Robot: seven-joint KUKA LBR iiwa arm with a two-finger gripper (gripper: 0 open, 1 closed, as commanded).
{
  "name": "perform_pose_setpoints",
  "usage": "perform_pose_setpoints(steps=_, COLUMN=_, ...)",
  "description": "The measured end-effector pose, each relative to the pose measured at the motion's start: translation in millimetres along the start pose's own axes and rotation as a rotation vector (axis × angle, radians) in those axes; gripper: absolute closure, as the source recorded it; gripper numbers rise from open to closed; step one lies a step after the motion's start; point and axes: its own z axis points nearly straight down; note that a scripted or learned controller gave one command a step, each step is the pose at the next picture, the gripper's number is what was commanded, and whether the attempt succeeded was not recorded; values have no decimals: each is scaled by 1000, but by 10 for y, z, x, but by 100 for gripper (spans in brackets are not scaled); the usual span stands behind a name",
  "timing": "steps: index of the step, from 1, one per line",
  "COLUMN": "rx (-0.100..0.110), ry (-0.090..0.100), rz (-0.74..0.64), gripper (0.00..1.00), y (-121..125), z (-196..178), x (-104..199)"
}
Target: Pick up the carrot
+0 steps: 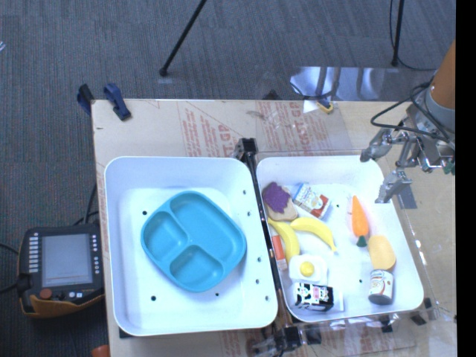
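Carrot lies in the right bin, toward its right wall, orange tip pointing away from you and green stub toward you. A yellow lemon-like piece sits just beside the stub, nearly touching; a small jar lies past that, a banana off to the left.

Risks you should watch: the carrot is slim and tapered, so a grasp off its middle could let it roll or squirt out. A descent near the stub could catch the lemon. The bin wall is close on the right and may foul a finger.

Gripper hangs above the bin's far right corner, up-right of the carrot, touching nothing and holding nothing. Fingers' spread: you cannot tell from here.
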Motion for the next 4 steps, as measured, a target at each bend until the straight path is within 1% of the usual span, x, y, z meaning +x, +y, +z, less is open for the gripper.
perform_pose_setpoints(steps=1, rx=-6, ry=18, rz=-27, gripper=0, y=-191, z=1603, x=-268)
perform_pose_setpoints(steps=2, rx=-1, ry=4, rz=147, gripper=0, y=-199, z=1849, x=292)
perform_pose_setpoints(steps=3, rx=-1, ry=-1, rz=140, gripper=100, y=-165, z=1727, x=257)
perform_pose_setpoints(steps=4, rx=0, ry=5, rz=320, gripper=100, y=-46, z=1848, x=865)
